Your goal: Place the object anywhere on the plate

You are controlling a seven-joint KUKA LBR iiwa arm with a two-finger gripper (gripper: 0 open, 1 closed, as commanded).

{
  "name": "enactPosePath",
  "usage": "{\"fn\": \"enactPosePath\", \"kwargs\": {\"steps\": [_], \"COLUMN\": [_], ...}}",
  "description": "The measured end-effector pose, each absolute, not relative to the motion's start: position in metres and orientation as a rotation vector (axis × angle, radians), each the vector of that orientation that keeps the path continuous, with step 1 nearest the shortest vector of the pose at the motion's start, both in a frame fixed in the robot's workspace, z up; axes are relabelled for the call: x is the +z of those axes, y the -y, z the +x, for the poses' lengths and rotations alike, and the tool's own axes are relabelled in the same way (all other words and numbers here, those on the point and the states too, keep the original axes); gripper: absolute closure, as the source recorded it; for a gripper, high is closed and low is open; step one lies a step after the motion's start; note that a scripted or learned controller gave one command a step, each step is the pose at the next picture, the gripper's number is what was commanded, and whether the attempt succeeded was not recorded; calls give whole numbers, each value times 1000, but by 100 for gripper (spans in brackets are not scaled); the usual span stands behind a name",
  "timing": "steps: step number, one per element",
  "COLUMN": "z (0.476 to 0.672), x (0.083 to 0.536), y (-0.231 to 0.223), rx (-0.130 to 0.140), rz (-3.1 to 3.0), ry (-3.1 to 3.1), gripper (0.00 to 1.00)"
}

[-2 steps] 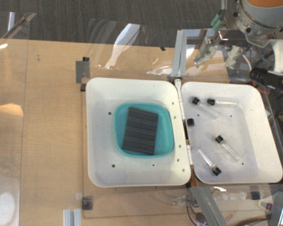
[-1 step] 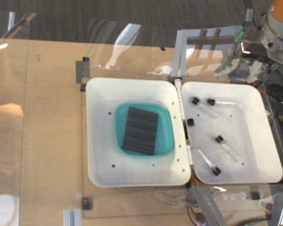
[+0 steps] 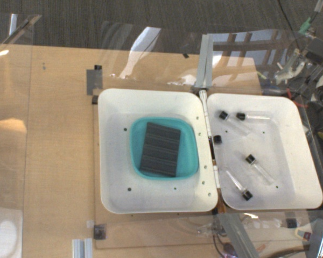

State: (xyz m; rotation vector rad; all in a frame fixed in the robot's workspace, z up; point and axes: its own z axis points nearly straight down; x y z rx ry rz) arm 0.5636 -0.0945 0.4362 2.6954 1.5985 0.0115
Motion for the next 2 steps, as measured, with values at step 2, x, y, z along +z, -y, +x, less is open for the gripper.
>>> {"fn": "enactPosePath", "kwargs": {"steps": [2], "z": [489], "x": [436], "y": [193], "rx": [11], "rz": [2965], "ry": [-1012], "gripper": [0]}}
